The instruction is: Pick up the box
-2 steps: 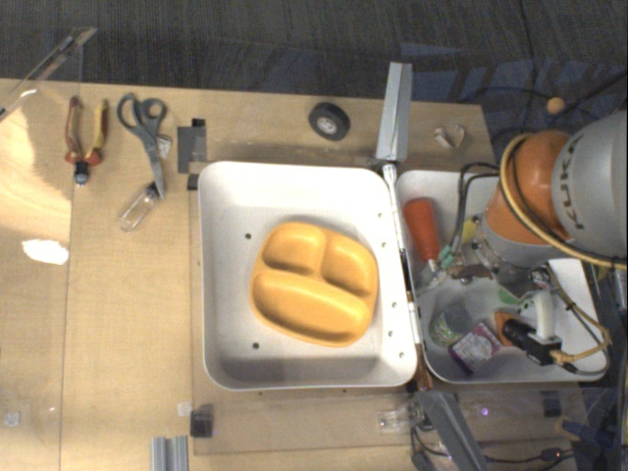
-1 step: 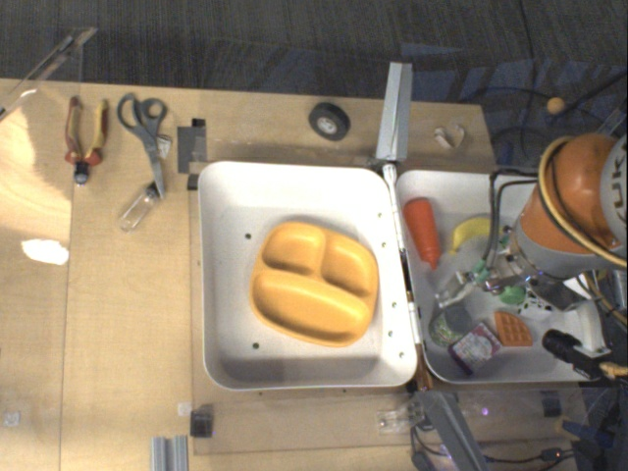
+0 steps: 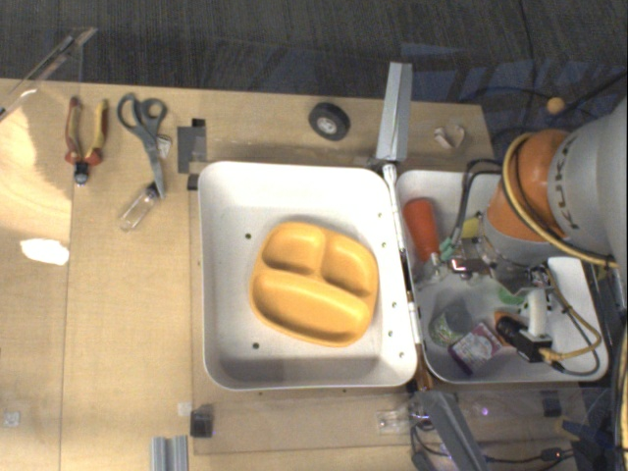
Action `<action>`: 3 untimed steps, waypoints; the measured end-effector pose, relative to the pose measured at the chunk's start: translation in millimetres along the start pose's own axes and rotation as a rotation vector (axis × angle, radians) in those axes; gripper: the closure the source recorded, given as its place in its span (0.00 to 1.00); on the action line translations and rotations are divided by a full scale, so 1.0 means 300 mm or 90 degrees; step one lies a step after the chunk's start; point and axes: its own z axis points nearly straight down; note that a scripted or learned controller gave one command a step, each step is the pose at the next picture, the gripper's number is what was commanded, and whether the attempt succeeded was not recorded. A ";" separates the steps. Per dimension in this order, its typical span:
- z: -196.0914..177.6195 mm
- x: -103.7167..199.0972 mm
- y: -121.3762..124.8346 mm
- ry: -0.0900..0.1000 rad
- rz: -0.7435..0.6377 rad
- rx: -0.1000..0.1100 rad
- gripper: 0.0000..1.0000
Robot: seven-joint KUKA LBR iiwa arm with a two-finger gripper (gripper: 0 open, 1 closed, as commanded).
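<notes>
From above, the arm (image 3: 579, 180) hangs over the right bin (image 3: 437, 356); I cannot tell the state of its gripper (image 3: 491, 268). The box (image 3: 475, 344) lies near the bin's front, beside the carrot (image 3: 423, 228). Cables could catch, or the grasp could miss.

wooden bench (image 3: 108, 341) bears two bins (image 3: 221, 263), scissors (image 3: 147, 130), pliers (image 3: 83, 135), tape roll (image 3: 329, 121).

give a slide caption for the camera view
KUKA arm lowered into the right bin; yellow bread-shaped item lies in the left bin.
</notes>
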 end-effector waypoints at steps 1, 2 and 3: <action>-0.205 -0.011 -0.188 0.001 -0.082 0.002 0.00; 0.000 -0.013 0.002 -0.001 -0.037 -0.002 0.00; 0.010 -0.055 0.304 0.000 -0.036 0.003 0.00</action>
